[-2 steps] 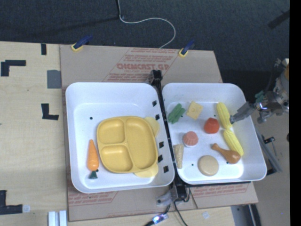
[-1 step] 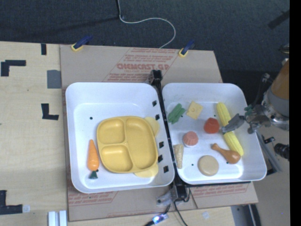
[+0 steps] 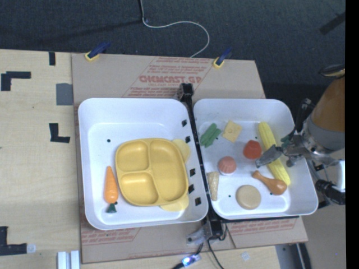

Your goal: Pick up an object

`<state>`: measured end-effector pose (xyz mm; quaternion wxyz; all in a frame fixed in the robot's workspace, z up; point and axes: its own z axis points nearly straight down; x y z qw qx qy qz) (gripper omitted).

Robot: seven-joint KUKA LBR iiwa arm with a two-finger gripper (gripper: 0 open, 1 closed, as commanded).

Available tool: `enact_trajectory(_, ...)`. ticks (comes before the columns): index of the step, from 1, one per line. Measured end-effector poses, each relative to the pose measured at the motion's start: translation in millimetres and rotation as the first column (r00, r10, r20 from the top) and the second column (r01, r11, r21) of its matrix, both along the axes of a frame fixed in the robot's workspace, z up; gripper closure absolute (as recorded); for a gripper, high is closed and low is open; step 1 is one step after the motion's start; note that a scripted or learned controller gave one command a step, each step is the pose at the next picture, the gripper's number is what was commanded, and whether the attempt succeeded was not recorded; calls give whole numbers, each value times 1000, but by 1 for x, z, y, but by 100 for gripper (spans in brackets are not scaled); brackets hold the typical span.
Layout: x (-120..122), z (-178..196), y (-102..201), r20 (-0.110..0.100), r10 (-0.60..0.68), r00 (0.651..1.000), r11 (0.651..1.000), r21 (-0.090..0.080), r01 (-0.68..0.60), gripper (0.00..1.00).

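Observation:
The right bin (image 3: 280, 110) holds several toy foods: a green pod (image 3: 209, 134), a yellow cheese wedge (image 3: 231, 131), a corn cob (image 3: 266, 133), a red tomato (image 3: 252, 149), a pink-red ball (image 3: 226, 165), a brown drumstick (image 3: 269, 182), a tan round piece (image 3: 248, 196) and a pale stick (image 3: 212, 185). My gripper (image 3: 279, 153) hangs low over the corn cob's middle, just right of the tomato. The arm's orange band (image 3: 331, 108) rises at the right edge. Nothing shows as lifted.
The left bin (image 3: 90, 122) carries a yellow divided plate (image 3: 151, 170) lying on a flat yellow piece (image 3: 175, 204), and an orange carrot (image 3: 110, 186) to the plate's left. The divider (image 3: 193, 150) between the bins is close to the green pod. A white cable (image 3: 179, 24) loops behind the bench.

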<state>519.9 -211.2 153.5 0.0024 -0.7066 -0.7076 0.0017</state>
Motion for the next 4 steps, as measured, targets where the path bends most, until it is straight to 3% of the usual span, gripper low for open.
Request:
enact_trajectory(1, -1, -44, 8, 3, 1, 1000, 1000, 0, -1, 0)
enact_trajectory(2, 2, -62, 5, 15, -1, 1000, 1000, -8, 1, 0)
enact_trajectory(3, 5, -47, 2, 28, -2, 1000, 1000, -19, 3, 100)
enact_trajectory(4, 13, 2, 9, 8, 1, 1000, 1000, -2, -1, 100)
